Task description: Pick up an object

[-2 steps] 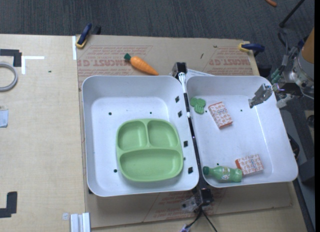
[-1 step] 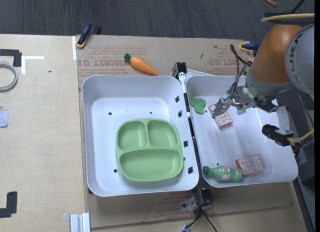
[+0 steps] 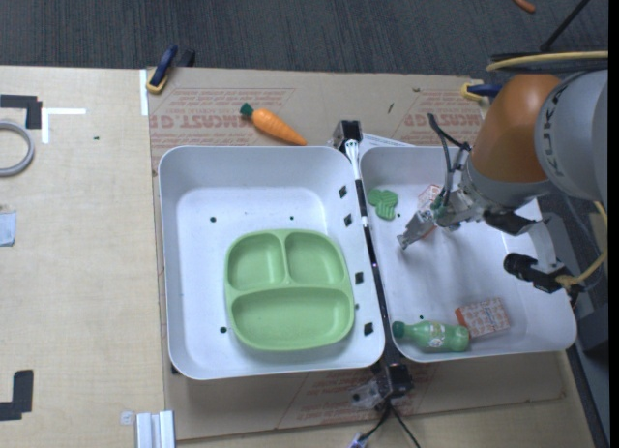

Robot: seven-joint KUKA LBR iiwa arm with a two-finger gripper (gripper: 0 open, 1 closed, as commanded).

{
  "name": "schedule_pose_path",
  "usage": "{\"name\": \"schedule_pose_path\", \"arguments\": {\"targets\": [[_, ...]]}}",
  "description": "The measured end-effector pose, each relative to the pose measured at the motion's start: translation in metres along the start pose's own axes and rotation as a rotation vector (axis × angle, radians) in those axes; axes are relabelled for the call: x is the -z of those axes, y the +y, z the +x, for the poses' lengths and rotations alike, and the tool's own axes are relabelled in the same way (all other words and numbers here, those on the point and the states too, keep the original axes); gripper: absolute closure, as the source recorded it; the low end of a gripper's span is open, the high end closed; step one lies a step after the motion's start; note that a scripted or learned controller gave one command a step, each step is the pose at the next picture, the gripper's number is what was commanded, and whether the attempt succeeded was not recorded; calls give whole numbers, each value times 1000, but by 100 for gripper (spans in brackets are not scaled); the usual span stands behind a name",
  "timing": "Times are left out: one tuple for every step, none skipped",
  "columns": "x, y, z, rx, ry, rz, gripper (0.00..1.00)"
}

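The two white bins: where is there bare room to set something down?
Left bin: bare floor above the green divided plate and along its left side. Right bin: bare in the middle, between the claw and the green bottle. It is crowded near the small green toy and the box.

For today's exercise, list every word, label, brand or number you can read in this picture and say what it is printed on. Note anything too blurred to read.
Red printed lettering on the cardboard sheet under the bins: upside down and too blurred to read for certain.
Small orange packet in the right bin: patterned print, too small to read.
Green bottle label: a white patch, unreadable.
Nothing else carries legible text.
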State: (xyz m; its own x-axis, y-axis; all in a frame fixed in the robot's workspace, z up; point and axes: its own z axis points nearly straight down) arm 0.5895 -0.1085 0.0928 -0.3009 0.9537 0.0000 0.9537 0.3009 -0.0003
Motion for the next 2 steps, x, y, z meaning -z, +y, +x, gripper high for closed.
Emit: {"name": "schedule_pose_path", "arguments": {"targets": [[0, 45, -10, 72, -2, -2, 0], [10, 45, -10, 70, -3, -4, 100]]}}
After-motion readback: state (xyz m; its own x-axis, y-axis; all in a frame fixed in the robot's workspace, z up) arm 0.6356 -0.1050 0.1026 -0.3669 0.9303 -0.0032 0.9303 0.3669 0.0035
